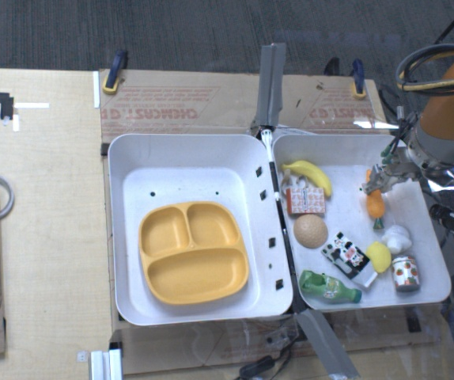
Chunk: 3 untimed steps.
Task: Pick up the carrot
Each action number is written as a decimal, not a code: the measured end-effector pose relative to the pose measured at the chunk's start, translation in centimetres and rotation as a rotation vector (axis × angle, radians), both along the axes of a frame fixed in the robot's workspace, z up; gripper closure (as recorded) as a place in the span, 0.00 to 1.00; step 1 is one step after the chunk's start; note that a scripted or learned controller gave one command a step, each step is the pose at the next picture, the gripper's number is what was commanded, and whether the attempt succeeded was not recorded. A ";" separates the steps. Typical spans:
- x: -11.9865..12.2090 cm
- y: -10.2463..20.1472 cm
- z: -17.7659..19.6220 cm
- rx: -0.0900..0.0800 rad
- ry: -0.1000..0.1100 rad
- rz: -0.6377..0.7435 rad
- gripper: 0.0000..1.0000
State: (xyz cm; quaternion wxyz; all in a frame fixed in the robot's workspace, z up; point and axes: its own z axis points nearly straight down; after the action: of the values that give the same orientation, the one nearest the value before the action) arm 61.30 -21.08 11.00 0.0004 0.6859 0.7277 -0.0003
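While reaching in from the right, hangs with gripper (381,179) low over far right part of right bin (442,287). Touching or just beside far end of carrot (376,204); cannot tell which. Open or closed: cannot tell either. Carrot lying in right bin, green top toward near side, right of banana (308,174), just far of lemon (379,256).
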 end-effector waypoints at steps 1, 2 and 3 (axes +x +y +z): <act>4.4 6.3 8.9 -0.001 0.000 0.127 1.00; 4.4 6.3 8.8 -0.001 0.001 0.126 0.00; -1.1 0.7 8.1 -0.001 0.002 0.181 0.00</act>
State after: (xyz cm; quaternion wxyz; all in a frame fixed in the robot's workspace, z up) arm 60.23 -20.40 19.11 -0.0001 0.6172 0.7868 -0.0011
